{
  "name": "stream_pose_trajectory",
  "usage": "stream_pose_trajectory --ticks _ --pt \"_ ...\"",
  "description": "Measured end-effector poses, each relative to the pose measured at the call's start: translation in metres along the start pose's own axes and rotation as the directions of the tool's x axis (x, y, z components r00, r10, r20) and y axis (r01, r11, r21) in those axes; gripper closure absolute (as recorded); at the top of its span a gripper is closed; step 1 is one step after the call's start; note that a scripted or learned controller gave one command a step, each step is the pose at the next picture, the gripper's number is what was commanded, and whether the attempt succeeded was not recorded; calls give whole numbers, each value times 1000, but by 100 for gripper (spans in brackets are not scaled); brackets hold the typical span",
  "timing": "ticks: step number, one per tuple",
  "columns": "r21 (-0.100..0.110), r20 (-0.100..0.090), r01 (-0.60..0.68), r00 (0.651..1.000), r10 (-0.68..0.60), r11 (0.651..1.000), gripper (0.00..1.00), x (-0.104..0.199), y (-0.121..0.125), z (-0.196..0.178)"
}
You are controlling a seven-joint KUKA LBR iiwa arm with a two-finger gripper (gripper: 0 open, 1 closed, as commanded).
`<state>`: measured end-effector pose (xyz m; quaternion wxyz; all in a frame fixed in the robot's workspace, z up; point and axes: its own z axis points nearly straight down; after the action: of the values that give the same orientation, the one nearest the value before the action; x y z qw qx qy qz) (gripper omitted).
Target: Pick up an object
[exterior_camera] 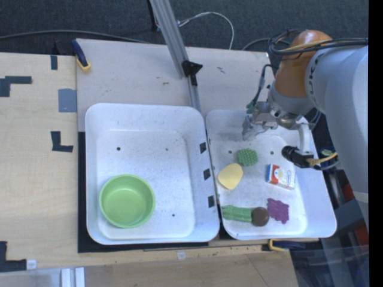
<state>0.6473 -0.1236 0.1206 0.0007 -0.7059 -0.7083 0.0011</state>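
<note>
Writing on the small white, red and blue box (280,176) is too small to read. 2 white bins sit side by side: the left bin (143,118) holds 1 green bowl (127,201); the right bin (311,211) holds the box, 1 green ridged piece (246,156), 1 pale yellow lump (230,176), 1 green stick (237,213), 1 brown ball (260,216) and 1 purple piece (277,210). The gripper (254,126) hangs over the right bin's far end, above the ridged piece, with nothing seen in it.

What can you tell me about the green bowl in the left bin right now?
The green bowl is a round, light green, plastic-looking dish, one piece with a smooth rim. It sits upright, mouth up, with nothing visible inside. It rests on the floor of the left bin, in the near-left corner, close to the wall. Nothing else touches it.
</note>
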Motion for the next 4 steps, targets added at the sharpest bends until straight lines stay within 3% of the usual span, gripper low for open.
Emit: stream_pose_trajectory --ticks 2,4 --pt "-7 0 -2 1000 2 1000 100 7 2 -115" --pt "0 -3 3 1000 -3 1000 100 116 -27 -129"
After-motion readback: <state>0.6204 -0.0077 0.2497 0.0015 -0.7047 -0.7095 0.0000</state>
